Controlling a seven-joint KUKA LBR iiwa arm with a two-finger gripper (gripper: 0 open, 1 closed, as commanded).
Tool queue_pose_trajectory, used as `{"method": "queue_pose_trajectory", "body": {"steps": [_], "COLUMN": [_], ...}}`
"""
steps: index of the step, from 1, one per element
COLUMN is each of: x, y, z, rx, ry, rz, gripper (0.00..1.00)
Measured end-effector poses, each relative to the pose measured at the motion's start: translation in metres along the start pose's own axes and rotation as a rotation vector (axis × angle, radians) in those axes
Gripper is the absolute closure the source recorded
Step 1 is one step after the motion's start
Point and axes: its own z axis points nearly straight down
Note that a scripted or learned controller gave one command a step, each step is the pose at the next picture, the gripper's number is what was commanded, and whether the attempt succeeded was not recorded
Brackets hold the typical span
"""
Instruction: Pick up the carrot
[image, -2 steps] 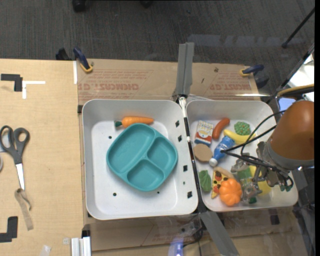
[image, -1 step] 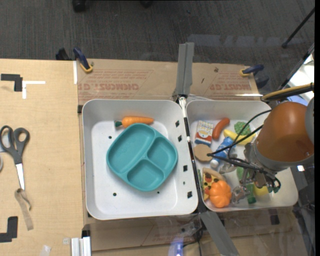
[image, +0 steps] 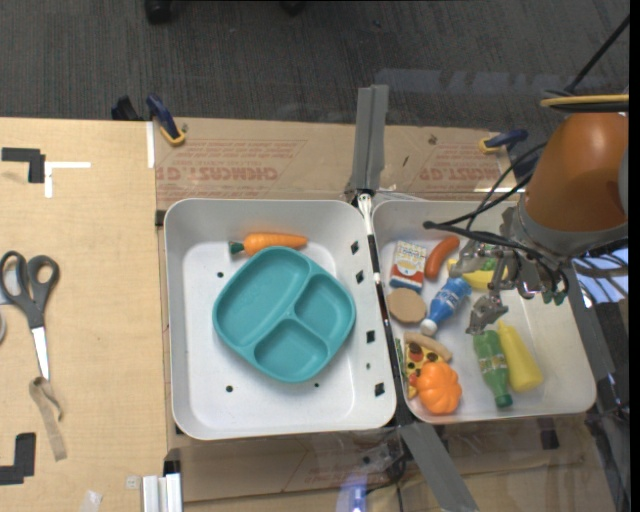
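Hovering my gripper (image: 487, 312) over the right bin's clutter, jaws slightly apart, clamped on nothing.

Well off to the jaws' left, the carrot (image: 270, 241) lies against the other bin's back wall, touching the teal plate (image: 285, 312). I judge its smooth, tapered plastic could roll or wedge against that rim.

Faint red upside-down lettering on the cardboard sheet (image: 260, 160) behind the bins, too blurred to read, small carton (image: 408, 265) print illegible
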Motion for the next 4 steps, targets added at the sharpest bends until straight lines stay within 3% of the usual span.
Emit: {"method": "queue_pose_trajectory", "body": {"steps": [1,2,3,4], "x": [0.064,0.068,0.084,0.079], "y": [0.030,0.032,0.013,0.007], "z": [0.051,0.059,0.060,0.060], "rx": [0.001,0.005,0.000,-0.001], "ry": [0.001,-0.005,0.001,-0.001], "rz": [-0.162,-0.135,-0.505,-0.840], "gripper": [0.00,0.00,0.00,0.00]}}
